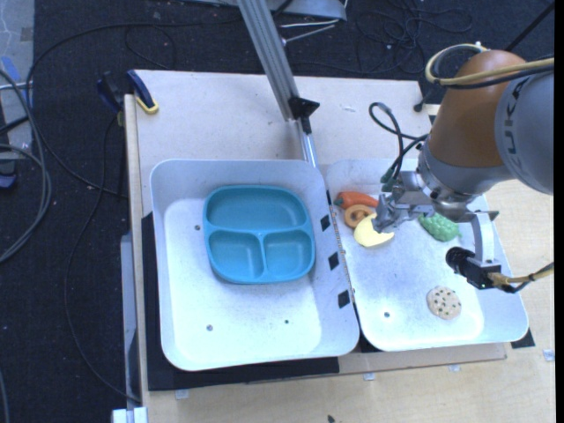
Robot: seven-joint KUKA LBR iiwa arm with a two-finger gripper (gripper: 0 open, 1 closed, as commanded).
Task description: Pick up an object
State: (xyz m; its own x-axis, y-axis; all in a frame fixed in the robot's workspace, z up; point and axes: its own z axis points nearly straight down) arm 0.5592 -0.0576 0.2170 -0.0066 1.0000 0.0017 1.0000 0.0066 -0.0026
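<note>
Black cables sprawled over the dark floor around the pale worktop, which carried two white bins; the left bin held a blue divided tray. The pincer hung low in the right bin, right over a yellow piece; whether it was clenched or released could not be told. An orange piece lay just beside, a green piece near, a cookie well apart. A good grasp probably meant centring on one piece only and descending straight.
</note>
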